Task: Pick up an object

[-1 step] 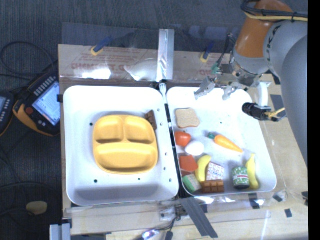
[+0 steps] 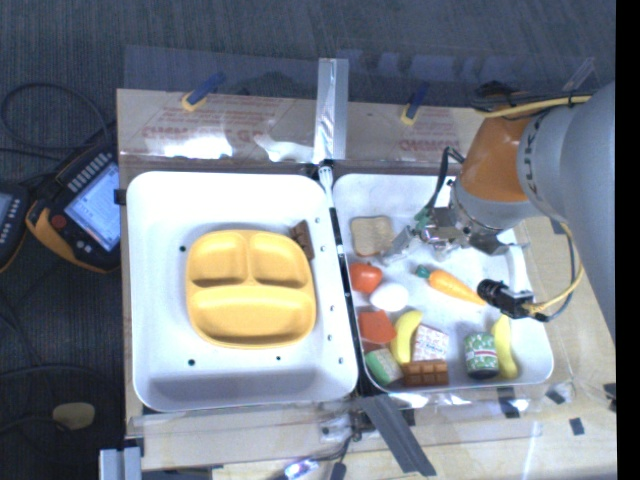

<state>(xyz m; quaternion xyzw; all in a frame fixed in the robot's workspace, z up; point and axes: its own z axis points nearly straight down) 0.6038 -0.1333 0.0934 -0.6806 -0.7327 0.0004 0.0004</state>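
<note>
I see the claw [image 2: 432, 230] low in the right-hand shallow white bin [image 2: 540, 363], just beside the orange plastic carrot [image 2: 452, 285]; the round tan bread slice [image 2: 373, 234] sits near that carrot, the green-labelled can [image 2: 481, 354] below it.

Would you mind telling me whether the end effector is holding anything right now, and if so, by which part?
It cannot be told. The end effector sits low in the right bin, between the bread slice and the carrot, with nothing visibly in its grip.
</note>
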